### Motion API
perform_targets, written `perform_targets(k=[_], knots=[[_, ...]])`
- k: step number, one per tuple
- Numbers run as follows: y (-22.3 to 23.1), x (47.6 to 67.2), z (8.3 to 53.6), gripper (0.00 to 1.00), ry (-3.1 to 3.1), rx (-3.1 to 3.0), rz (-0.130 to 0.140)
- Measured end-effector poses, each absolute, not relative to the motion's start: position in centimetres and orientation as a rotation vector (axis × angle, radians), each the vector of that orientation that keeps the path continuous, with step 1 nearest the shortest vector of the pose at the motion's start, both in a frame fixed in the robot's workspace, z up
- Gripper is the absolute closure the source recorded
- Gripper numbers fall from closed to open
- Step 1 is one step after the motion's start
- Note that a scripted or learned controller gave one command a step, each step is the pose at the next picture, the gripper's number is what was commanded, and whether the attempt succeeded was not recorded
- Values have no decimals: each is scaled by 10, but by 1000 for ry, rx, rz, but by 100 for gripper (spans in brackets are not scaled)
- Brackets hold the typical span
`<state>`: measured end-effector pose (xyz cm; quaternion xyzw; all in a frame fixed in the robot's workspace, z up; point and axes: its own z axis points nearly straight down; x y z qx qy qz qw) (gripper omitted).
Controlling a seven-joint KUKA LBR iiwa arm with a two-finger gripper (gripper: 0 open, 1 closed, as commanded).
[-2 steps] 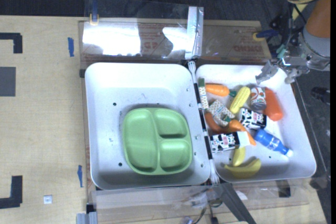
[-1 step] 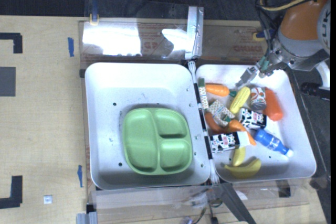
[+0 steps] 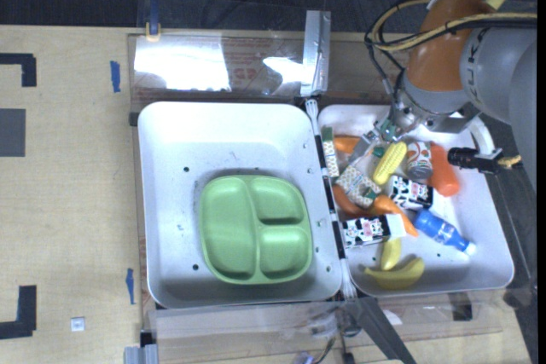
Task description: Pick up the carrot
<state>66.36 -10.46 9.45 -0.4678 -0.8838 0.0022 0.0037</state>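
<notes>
Carrot (image 3: 444, 169), a stubby orange piece, lies near the right bin's (image 3: 493, 262) right wall, towards its far edge, crowded by a corn cob (image 3: 388, 163), a blue bottle (image 3: 444, 232) and 2 spotted boxes. Little open room remains around it. Whether the claw (image 3: 386, 131), at the bin's far edge, is spread, I cannot tell. On the pale wooden counter (image 3: 68, 183), the left bin (image 3: 171, 132) holds a green divided plate (image 3: 254, 227).
</notes>
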Motion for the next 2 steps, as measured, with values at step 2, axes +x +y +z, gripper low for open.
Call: perform_targets(k=[2], knots=[[-128, 554, 150, 0, -2976, -1002, -2]])
